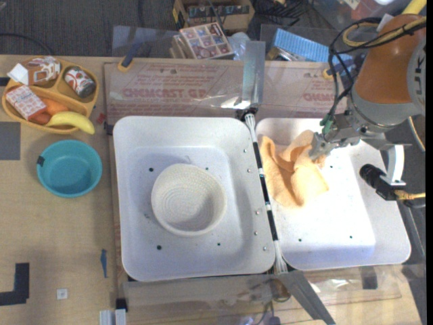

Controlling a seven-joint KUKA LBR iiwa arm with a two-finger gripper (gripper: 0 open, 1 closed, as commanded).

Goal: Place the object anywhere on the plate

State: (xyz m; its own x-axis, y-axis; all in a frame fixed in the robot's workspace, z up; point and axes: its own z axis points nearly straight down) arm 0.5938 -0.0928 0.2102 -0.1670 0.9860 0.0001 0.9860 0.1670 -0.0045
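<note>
A crumpled orange cloth [292,171] lies in the right bin [352,242], against its left wall. One corner of it rises toward my gripper [318,149], which sits at the cloth's upper right edge and touches it. A cream woven plate [188,198] rests in the middle of the left bin [135,154]. The arm comes in from the upper right.
A teal bowl [69,168] and an orange tray of toy food [49,95] with a banana stand on the bench to the left. Cardboard [176,90] runs behind both bins. A metal divider [260,175] separates the bins.
</note>
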